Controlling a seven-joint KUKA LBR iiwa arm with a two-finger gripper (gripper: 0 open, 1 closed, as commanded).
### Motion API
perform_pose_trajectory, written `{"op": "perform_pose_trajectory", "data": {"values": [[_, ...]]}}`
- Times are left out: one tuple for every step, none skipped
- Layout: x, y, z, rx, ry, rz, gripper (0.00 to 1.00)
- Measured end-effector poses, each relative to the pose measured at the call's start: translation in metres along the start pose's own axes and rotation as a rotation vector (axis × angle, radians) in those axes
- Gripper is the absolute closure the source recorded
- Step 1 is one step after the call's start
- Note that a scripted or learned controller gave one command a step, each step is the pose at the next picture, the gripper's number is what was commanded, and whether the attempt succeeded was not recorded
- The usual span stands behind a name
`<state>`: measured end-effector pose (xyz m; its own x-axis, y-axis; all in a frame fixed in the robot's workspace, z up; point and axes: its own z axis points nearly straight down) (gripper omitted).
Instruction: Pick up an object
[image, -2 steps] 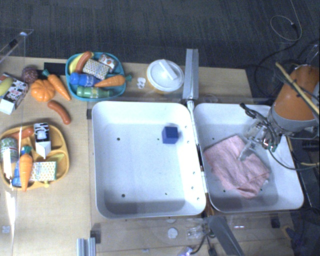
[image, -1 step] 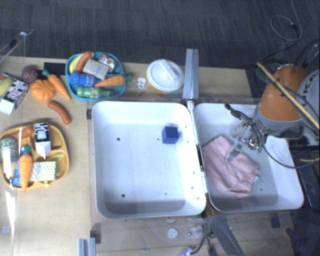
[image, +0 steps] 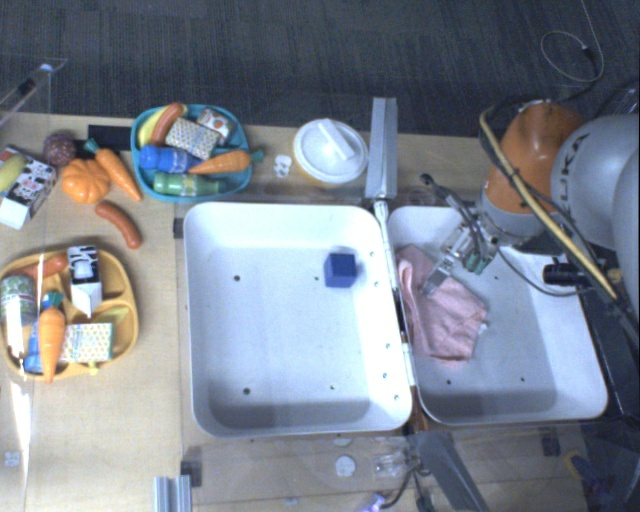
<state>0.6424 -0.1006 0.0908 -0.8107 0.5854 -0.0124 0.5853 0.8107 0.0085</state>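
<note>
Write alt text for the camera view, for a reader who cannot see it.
A grey robot arm reaches from the right, its gripper low over a crumpled pink cloth in the right white bin. The left white bin holds a small blue cube; toy food lies on the bench at left.
</note>
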Motion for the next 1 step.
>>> {"op": "perform_pose_trajectory", "data": {"values": [[-0.0011,0.0028,-0.0126,-0.004,-0.007,-0.004,1.00]]}}
